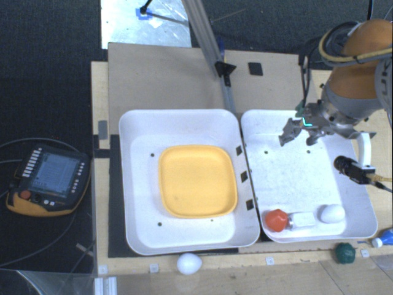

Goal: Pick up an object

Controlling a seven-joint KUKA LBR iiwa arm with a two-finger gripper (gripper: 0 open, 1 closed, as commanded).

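Observation:
My gripper (300, 136) hangs over the back part of the right bin (295, 177), its two grey fingers spread apart with nothing between them. At the front edge of that bin lie a red-orange ball (276, 220), a small white block (303, 220) and a white egg-shaped object (332, 214). All three sit well in front of the gripper. A square yellow plate (198, 180) rests in the middle of the left bin (141, 165).
A white egg (189, 263) lies on the bench in front of the left bin. A dark green ball (344, 252) sits on the bench by the right bin's front corner. A handheld control pad (48, 182) lies on the floor at the left.

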